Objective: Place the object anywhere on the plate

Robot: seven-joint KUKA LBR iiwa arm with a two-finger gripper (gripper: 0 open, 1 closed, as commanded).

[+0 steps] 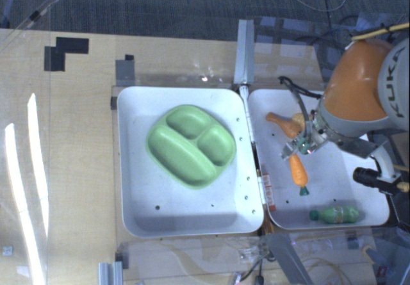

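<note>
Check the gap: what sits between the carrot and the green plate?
In the camera view, just bare bin floor and the two bins' adjoining walls separate carrot from plate.

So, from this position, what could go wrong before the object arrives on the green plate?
1. The gripper hovers at the top end of the orange toy carrot, so a grasp there may slip or tip it.
2. The brownish-orange toy piece lies close beside the gripper and might be bumped or picked instead.
3. The light green three-compartment plate sits in the other white bin; the raised edges between the bins could catch a low carry.
</note>
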